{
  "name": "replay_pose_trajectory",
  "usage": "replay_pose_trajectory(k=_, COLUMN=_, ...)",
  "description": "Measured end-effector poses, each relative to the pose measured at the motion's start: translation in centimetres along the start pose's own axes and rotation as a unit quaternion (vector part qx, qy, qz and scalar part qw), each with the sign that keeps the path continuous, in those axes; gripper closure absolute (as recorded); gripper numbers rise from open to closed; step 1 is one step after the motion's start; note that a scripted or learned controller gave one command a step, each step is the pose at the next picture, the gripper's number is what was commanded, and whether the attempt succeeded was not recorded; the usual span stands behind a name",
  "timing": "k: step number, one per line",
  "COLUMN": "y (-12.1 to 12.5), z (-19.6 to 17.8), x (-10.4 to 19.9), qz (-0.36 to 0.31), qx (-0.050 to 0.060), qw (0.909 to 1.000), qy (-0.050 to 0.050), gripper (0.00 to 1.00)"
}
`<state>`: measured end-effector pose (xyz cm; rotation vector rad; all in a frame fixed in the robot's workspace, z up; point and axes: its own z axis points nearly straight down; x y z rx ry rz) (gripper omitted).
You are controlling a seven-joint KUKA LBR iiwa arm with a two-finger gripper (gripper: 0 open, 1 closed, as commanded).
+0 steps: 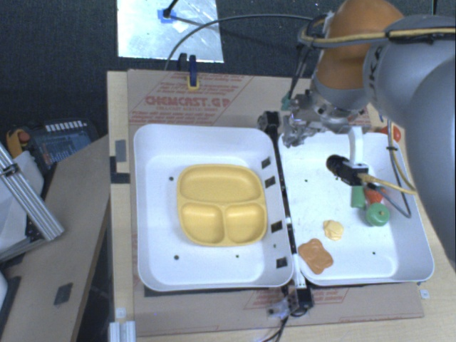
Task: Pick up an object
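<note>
Camera view: left bin [153, 191] holds yellow tray [219, 204]; right bin [313, 191], toys [315, 255].

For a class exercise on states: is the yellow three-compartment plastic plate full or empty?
Empty: the yellow three-compartment plate shows only bare plastic in every compartment.

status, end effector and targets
End effector over far-left corner of shallow white right bin. Small yellow lump, flat orange-brown piece near its front. Nothing atop them.

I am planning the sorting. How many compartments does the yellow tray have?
3. One wide compartment lies along the far side of the yellow tray; two smaller ones, left and right, lie along the near side. None hidden.
</note>
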<state>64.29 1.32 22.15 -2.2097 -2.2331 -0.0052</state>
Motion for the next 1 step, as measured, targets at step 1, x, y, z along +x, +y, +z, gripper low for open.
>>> replay_pose_trajectory(k=1, y=1.48, z=0.51, x=5.24, qz=0.0, qx=0.0, qw=1.0, qy=0.0, gripper=1.0)
